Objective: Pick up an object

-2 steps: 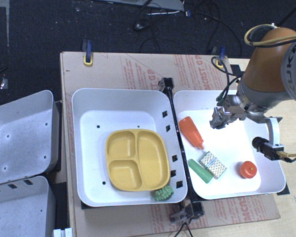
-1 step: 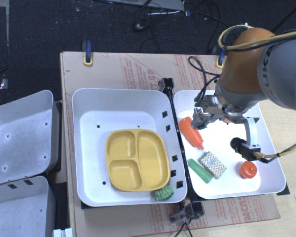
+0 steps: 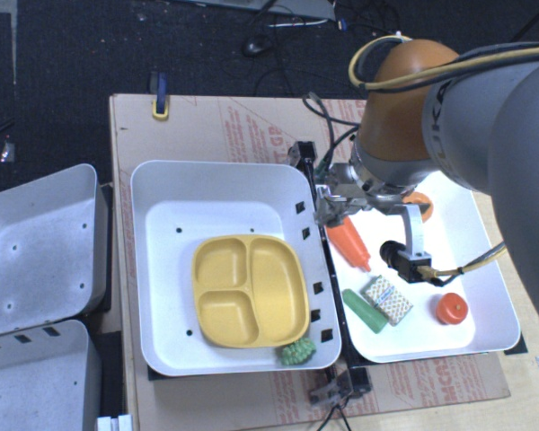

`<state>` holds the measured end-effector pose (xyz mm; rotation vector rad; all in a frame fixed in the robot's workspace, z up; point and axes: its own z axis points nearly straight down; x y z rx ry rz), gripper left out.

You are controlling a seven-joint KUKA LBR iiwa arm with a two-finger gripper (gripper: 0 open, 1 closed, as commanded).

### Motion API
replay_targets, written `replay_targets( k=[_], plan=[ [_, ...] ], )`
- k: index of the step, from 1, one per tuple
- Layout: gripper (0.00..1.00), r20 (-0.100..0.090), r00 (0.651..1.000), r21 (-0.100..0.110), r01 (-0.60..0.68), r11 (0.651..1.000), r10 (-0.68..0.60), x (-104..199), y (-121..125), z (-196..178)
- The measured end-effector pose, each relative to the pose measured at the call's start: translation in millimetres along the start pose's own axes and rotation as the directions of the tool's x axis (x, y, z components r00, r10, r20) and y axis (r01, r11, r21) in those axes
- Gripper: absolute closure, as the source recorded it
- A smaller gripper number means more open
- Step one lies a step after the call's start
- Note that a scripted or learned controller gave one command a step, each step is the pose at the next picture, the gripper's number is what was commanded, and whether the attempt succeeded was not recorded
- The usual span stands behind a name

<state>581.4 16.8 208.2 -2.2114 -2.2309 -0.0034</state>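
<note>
1. Grey arm (image 3: 485,106) looming at 2 o'clock over right bin (image 3: 485,326).
2. Gripper (image 3: 364,206) hanging above orange carrot (image 3: 350,242); finger state impossible to tell.
3. Lying at 5 o'clock: green cylinder (image 3: 365,311), checkered block (image 3: 388,298), orange cap (image 3: 451,308).
4. Sitting in left bin (image 3: 162,241): yellow tray (image 3: 250,290) with 3 compartments, green ball (image 3: 296,352).

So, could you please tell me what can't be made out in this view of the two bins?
- Gripper: whether its fingers are open or shut, blocked by the wrist above it.
- Orange carrot-like toy: its upper end, under the gripper.
- Orange piece behind the wrist: mostly covered, identity unclear.
- Right bin: its far side, covered by the arm.
- Green item beside the yellow divided plate: too small to identify.
</note>
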Motion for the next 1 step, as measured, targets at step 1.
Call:
replay_targets(
  k=[1],
  plan=[
    [1.00,-0.001,1.000,-0.001,0.000,1.000,0.000,52.7,12.1,-15.8]
  ],
)
